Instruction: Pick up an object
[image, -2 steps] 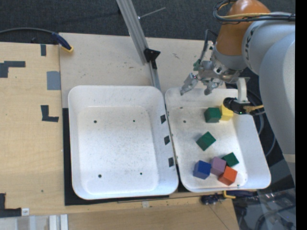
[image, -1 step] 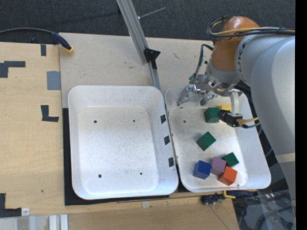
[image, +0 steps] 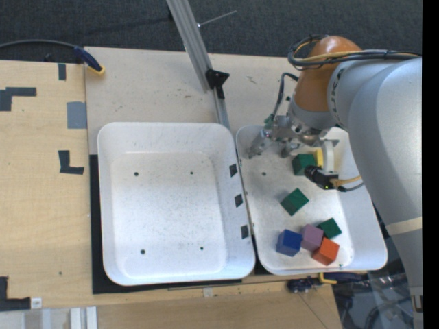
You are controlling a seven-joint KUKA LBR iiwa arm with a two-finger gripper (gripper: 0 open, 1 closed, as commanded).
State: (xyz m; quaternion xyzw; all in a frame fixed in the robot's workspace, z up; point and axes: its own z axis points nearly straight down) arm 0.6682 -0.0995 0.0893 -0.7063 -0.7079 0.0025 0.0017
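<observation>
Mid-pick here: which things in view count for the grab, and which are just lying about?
For the job:
gripper, over the right bin
green blocks
blue block
purple block
orange block

Lying about:
left bin
metal pole
black cable with blue-yellow clip
tape marks on the bench

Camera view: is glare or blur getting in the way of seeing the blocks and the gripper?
Camera view: even light, no glare on the right bin; blocks sharp, like the blue block; gripper small, shadowed under the arm, its detail hard to read.
</observation>
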